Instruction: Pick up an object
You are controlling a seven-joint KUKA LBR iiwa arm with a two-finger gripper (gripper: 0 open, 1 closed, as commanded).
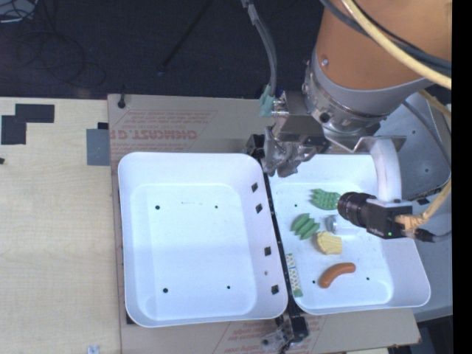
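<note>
Looming nearest the lens, the grey-and-orange arm (383, 35) hung over the right bin (413, 293), beside the left bin (140, 301). Its gripper (289, 161) hovered at the right bin's far left corner; whether its fingers were apart or together I could not tell. Candidates lay well apart from it: an orange sausage (337, 274), a green leafy piece (324, 198), a green pod (304, 225), a yellow chunk (330, 243). A good pick would probably centre over one isolated item, likely the sausage, before descending.

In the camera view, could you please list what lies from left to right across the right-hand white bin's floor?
Small striped green-and-white strip by the bin's left wall → ridged green leaf-shaped toy → yellow wedge-shaped toy → orange sausage-shaped toy.
</note>
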